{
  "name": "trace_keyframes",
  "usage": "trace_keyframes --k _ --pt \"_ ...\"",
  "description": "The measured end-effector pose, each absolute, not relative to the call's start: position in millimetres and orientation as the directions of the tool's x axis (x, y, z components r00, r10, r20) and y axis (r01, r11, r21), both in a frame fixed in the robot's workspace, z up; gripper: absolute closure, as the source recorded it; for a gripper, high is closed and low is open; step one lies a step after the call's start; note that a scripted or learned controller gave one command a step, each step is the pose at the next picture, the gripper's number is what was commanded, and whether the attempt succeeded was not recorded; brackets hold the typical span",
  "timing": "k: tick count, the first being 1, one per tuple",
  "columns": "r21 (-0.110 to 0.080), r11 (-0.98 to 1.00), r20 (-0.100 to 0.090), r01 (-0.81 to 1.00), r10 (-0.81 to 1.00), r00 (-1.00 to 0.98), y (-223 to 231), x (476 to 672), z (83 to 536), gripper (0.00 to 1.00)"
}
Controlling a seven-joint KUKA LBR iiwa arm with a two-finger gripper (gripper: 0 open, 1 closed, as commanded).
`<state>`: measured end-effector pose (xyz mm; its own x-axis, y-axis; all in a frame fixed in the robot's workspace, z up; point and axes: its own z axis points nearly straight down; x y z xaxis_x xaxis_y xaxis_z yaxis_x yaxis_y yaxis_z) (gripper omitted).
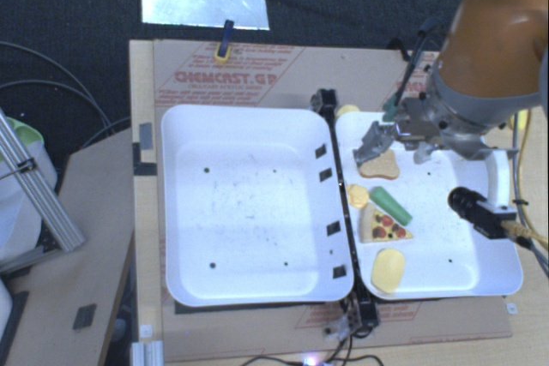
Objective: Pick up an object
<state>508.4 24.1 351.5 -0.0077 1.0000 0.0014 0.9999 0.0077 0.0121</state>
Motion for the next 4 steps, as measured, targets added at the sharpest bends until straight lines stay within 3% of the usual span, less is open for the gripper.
trace_keyframes --k 1,2,3,4 --pt "0.005 0.010 0.002 1.000 1.000 -0.010 71 486.6 369 0.00" --pt "0.004 0.008 0.002 1.000 1.000 -0.008 117 486.9 390 0.00" --pt "0.005 0.005 0.002 1.000 1.000 -0.005 114 487.0 421 0.00" --pt "0.007 0.011 0.002 1.000 1.000 -0.011 114 487.6 431 1.00"
